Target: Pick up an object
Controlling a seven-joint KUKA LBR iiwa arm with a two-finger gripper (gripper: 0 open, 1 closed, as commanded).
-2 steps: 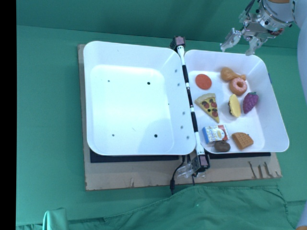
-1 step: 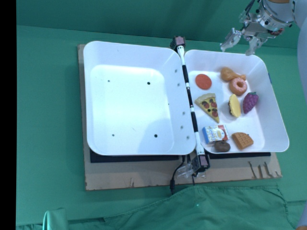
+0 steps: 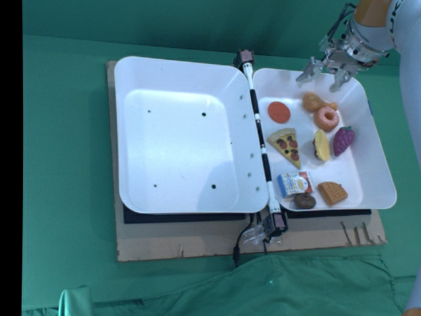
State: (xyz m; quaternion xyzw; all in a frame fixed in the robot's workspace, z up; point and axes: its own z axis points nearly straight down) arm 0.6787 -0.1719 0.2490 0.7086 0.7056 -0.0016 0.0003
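Observation:
The right bin [image 3: 375, 170] holds several toy foods: a red pepperoni disc [image 3: 279, 112], an orange croissant-like piece [image 3: 312, 101], a glazed donut [image 3: 326, 118], a pizza slice [image 3: 287, 146], a burger [image 3: 321, 146], purple grapes [image 3: 343, 140], a small milk carton [image 3: 293, 184], a chocolate donut [image 3: 304, 201] and a waffle [image 3: 332, 193]. My gripper [image 3: 325, 76] hangs over the bin's far edge, just above the croissant-like piece. Its fingers are spread apart and open, with nothing between them.
The left bin [image 3: 131, 78] lies beside the right one, with a black-and-white striped bar [image 3: 258, 133] between them. Both rest on a cardboard sheet [image 3: 197, 245]. Green cloth [image 3: 59, 176] covers the bench around it.

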